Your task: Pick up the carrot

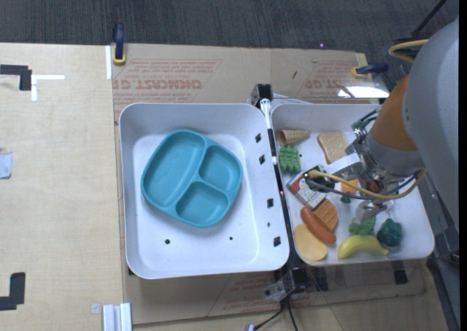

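In the right bin point(416, 249), a slim orange piece that looks like the carrot point(343, 187) lies among the toy food, partly crossed by a yellow cable. My gripper point(367, 208) hangs low over the bin just right of it, below the orange wrist band point(394, 122). The arm hides part of the bin's right side. I cannot tell whether the gripper touches the carrot.
Around the carrot lie a red sausage point(319, 224), a yellow disc point(310, 244), a banana point(361, 247), broccoli point(361, 227), a dark green piece point(390, 233), a bread slice point(332, 145) and a green block point(290, 158). The left bin point(131, 249) holds a blue divided plate point(191, 177).
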`<state>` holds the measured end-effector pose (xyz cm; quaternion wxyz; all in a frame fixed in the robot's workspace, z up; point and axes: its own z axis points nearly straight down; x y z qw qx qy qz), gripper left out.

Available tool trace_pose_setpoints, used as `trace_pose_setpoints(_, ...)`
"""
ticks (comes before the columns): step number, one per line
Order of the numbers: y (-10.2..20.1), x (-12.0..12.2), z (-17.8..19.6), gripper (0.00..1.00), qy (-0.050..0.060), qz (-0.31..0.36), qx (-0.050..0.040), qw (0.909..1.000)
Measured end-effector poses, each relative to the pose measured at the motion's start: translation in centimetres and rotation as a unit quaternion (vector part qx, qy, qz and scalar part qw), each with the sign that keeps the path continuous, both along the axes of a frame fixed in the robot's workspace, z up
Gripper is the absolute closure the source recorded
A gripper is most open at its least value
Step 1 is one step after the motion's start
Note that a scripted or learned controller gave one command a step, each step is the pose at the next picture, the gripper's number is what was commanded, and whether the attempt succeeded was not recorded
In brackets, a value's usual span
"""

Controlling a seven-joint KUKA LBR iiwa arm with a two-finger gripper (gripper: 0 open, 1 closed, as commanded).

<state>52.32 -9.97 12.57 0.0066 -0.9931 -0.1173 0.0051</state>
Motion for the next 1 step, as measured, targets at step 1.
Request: trace_pose_setpoints(1, -1.15, 1.18, -3.49, 0.00, -0.002, -0.014, -0.0044, 0.9999)
